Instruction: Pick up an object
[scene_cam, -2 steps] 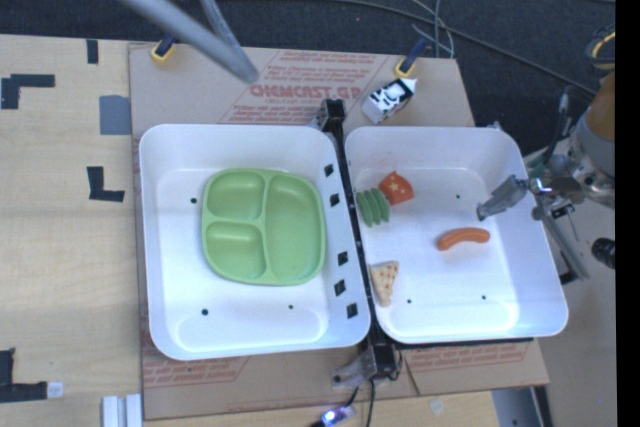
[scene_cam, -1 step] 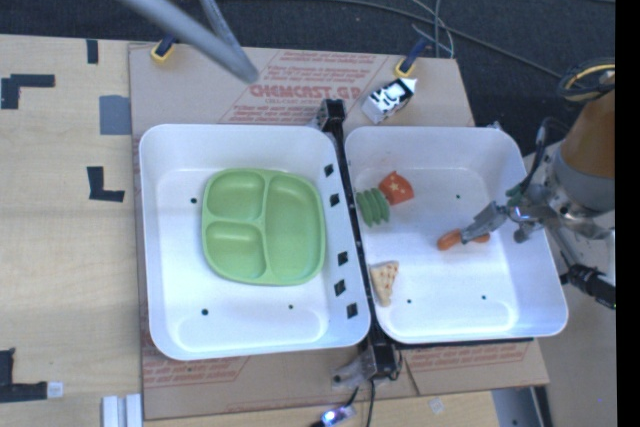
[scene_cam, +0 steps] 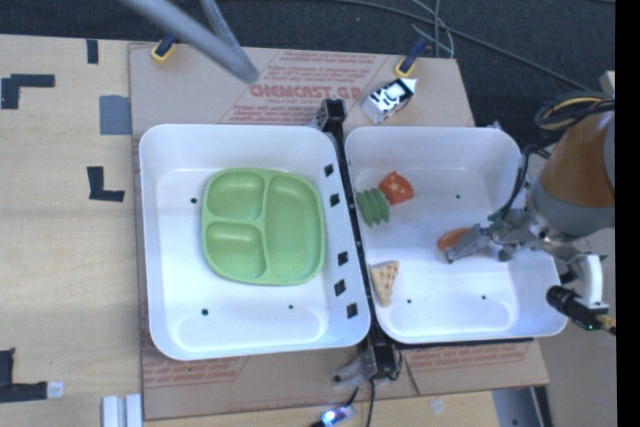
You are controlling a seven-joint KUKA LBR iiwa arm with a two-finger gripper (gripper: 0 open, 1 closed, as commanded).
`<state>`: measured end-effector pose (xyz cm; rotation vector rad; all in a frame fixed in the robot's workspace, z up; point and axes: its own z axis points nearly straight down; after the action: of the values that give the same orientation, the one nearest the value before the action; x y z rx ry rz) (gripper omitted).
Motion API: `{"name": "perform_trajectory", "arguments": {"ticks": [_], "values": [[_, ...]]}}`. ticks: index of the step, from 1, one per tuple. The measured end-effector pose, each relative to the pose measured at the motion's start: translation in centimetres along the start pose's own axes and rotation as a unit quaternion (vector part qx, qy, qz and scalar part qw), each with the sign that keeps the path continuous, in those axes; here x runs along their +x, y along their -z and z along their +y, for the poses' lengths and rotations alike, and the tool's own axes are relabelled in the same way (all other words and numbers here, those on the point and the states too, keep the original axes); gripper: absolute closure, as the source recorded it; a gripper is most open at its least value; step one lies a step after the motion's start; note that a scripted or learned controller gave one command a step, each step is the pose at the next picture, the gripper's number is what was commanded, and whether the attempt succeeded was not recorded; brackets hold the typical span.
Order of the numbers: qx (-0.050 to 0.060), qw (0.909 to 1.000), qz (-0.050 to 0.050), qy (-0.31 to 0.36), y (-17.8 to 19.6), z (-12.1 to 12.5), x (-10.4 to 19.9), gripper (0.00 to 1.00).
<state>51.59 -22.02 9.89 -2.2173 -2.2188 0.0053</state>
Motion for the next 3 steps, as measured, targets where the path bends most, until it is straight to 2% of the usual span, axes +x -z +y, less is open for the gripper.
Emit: {"name": "perform_trajectory", "arguments": {"ticks": [1,3], "values": [[-0.002,1.0,0.0,0.001,1.3,0.1,0.1,1.0],[-0.004,1.0,-0.001,0.001,9.9,1.1,0.2,1.0]]}}
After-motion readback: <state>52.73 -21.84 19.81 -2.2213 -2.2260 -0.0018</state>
